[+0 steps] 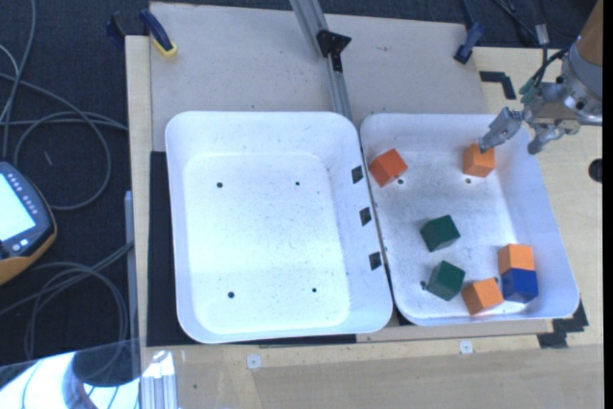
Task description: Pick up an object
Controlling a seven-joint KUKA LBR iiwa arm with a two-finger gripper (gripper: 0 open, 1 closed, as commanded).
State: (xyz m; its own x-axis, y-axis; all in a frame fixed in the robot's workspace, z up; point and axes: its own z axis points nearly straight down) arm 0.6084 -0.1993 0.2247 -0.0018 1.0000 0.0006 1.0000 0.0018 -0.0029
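The gripper is seen at the right bin's upper right rim, with the arm entering from the right. Its two fingers are spread apart; nothing is held between them. The left fingertip is located just above an orange block, at or near its top edge; contact cannot be confirmed.

A second orange block is placed near the bin's left wall. Two green blocks are found in the middle, well apart from the walls, with open floor around the upper one. At the lower right corner, an orange block is set touching a blue block, and another orange block lies just beside them, close to the rim.

The left bin is shown with its whole floor open.
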